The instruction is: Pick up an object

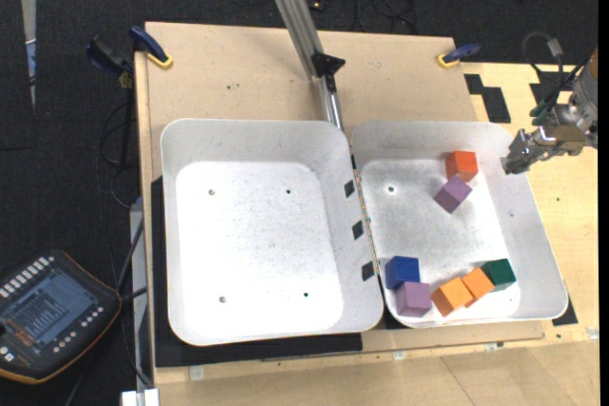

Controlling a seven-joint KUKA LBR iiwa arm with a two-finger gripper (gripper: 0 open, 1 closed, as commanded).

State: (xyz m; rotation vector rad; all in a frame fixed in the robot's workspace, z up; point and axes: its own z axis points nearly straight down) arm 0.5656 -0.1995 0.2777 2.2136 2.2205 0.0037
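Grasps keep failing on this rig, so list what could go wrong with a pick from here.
1. The blue cube, a purple cube, two orange cubes and the green cube crowd together by the right bin's near wall; fingers may jam or nudge neighbours.
2. The gripper sits at the bin's far right rim; descending there may clip it.

One camera sits high above the bench [285,62], tilted down from its near edge toward the far wall. It is far enough to take in both bins [190,147] whole, plus floor left of the bench.
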